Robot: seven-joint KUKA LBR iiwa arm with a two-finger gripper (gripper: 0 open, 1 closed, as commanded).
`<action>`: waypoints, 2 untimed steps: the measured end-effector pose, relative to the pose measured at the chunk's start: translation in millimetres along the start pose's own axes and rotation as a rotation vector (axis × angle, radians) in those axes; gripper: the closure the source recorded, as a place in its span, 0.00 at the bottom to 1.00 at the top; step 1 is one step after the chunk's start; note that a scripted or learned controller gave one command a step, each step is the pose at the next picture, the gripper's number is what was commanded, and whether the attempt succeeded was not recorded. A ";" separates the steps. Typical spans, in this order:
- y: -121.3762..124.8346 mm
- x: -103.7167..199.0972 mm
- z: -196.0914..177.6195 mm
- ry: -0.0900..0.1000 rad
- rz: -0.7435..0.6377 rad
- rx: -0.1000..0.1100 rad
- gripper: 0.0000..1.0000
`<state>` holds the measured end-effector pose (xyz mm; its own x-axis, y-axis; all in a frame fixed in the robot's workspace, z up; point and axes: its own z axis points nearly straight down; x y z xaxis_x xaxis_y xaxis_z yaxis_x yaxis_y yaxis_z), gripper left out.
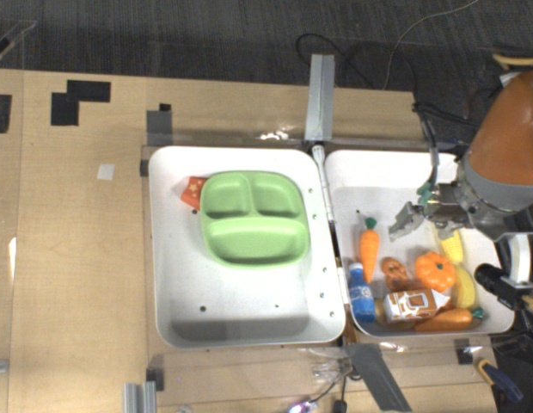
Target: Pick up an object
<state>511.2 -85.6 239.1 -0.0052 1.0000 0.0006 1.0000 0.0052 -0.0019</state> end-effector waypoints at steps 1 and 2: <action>17.9 -13.1 147.6 0.000 0.019 -0.008 0.00; 19.8 -11.5 139.5 0.004 0.018 -0.008 1.00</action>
<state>530.8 -96.9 99.5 0.0130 0.9999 0.0048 0.9999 -0.0130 0.0062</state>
